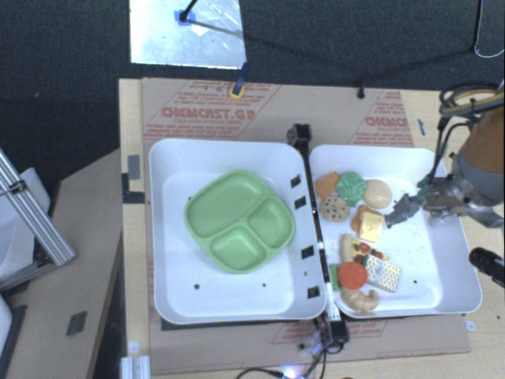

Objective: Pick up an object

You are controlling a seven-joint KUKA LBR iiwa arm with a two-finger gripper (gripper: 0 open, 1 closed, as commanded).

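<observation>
Camera view: a green three-compartment plastic plate (pixel 239 221) is seen in the left shallow white bin (pixel 170 290). Toy food is clustered along the left side of the right white bin (pixel 454 290), including a chocolate-chip cookie (pixel 334 208), a yellow cheese wedge (pixel 370 225) and a red tomato (pixel 353 275). The grey pincer (pixel 402 208) is held just right of the cheese, its state not discernible.

Left white bin (pixel 170 283) in front of me holds a green divided plate (pixel 239 220), 3 compartments, lying flat near the middle. Bins sit on a cardboard sheet (pixel 213 109) w/ red print, on the worktop (pixel 95 212). Past that, a shiny foil sheet (pixel 185 24) on dark carpet (pixel 55 69). Metal rails (pixel 28 212) at far left.
</observation>
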